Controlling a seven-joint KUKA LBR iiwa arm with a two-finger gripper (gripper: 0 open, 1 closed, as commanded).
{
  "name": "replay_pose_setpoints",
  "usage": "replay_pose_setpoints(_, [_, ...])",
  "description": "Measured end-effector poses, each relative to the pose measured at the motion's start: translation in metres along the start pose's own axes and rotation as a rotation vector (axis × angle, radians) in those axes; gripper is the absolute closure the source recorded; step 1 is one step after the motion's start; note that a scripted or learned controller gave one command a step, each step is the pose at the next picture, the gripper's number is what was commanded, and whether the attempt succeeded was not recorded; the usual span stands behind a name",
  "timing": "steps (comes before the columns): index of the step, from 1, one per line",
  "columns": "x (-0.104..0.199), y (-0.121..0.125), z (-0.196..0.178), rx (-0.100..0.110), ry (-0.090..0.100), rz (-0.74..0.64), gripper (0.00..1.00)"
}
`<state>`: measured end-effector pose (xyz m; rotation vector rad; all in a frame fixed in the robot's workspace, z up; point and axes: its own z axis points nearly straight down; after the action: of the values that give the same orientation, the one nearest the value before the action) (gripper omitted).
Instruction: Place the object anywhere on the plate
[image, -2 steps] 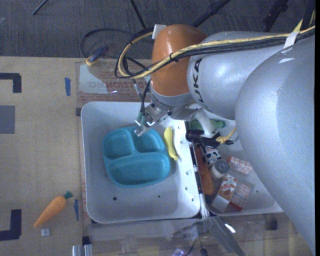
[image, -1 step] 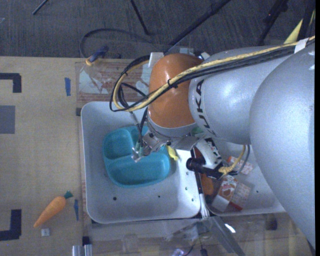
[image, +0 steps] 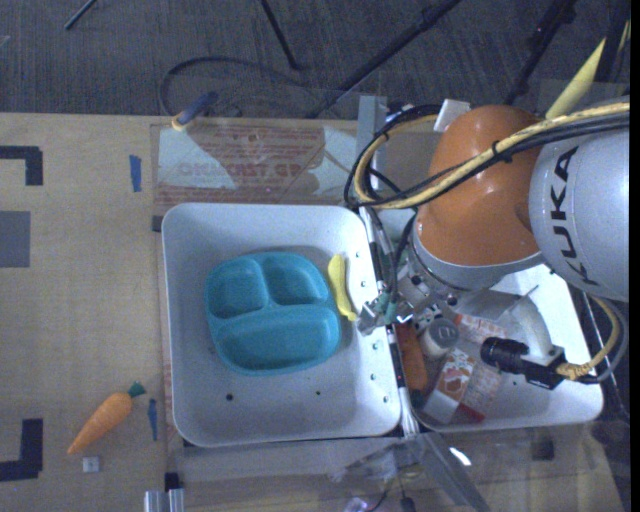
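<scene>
A blue divided plate (image: 272, 311) lies in the left white bin (image: 200, 400). Just off the plate's right edge, a yellow banana-shaped object (image: 341, 284) lies on the bin floor. My gripper (image: 376, 312) hangs low over the wall between the two bins, right beside the lower end of the yellow object. The grey arm with its orange band (image: 480, 190) covers the upper part of the right bin. I cannot see anything held in the gripper.
The right bin (image: 575, 395) holds an orange stick-like item (image: 411, 362), a small bottle (image: 438, 338) and a printed packet (image: 462, 385). A toy carrot (image: 100, 421) lies on the wooden bench left of the bins. Cables loop behind the arm.
</scene>
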<state>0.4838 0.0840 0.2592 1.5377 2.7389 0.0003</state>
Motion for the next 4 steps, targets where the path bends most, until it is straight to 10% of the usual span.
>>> replay_pose_setpoints(2, [0.116, 0.068, 0.043, -0.001, 0.0, -0.104, 1.0])
replay_pose_setpoints(3, [0.115, 0.068, 0.043, -0.001, 0.0, -0.103, 0.0])
replay_pose_setpoints(4, [0.116, 0.069, 0.033, -0.003, 0.0, -0.104, 1.0])
